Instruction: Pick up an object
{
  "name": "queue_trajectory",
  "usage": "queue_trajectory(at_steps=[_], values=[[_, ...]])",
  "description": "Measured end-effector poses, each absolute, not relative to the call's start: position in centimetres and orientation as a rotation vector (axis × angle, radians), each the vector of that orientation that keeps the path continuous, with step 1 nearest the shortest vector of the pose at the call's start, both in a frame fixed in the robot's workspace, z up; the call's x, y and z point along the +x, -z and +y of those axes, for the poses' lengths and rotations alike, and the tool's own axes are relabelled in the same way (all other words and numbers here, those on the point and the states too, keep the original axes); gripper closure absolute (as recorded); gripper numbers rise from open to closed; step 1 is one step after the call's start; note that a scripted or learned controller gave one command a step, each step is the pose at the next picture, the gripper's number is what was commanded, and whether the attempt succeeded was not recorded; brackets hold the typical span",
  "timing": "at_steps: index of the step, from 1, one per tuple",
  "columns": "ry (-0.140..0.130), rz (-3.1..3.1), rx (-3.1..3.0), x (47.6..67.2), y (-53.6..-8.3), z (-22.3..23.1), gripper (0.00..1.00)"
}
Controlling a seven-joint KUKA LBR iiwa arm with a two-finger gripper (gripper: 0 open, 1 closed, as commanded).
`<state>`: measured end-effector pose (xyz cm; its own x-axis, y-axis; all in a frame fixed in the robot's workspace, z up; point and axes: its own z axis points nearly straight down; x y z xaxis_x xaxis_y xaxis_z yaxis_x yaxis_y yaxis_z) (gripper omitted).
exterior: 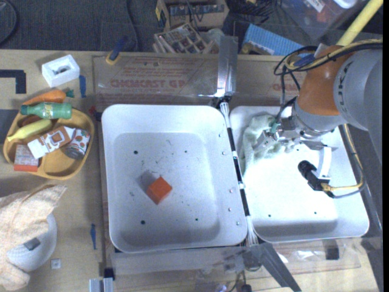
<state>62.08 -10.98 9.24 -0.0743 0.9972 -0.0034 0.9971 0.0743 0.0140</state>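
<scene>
So the arm (340, 90) comes in from the right, grey with that orange band, and its hand (275, 134) is low over the back left part of the right bin (316, 224). It sits right on top of a pale greenish crumpled cloth (255, 140) bunched against that bin's left wall. Honestly I can't tell if the hand is clenched or released, it's too blurry and washed out there, and I can't tell if anything is actually in it. A black cable with a yellow end (319, 178) hangs off the wrist over the middle of the same bin.

The only clear thing to grab is a little orange block (160, 190), lying in the left bin (121, 132), a bit left of centre and toward the front. Just beside it on the upper left is a small grey patch; it could be its shadow or another piece, hard to say. The block is well apart from the hand, a whole bin over.

Off to the left on the worktop (36, 66) there's a yellow bowl (61, 166) full of toy food, with a green bottle (48, 110) on top, and a small white box (61, 69) behind it.
</scene>
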Motion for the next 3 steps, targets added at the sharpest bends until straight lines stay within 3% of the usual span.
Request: queue_trajectory(at_steps=[1, 2, 3], values=[[-0.009, 2.431, 1.969, 64.6, -9.2, -9.7, 0.0], [-0.017, 2.427, 1.968, 64.8, -10.4, -9.7, 1.0], [0.0, 2.353, 2.079, 66.7, -18.5, -5.3, 1.0]])
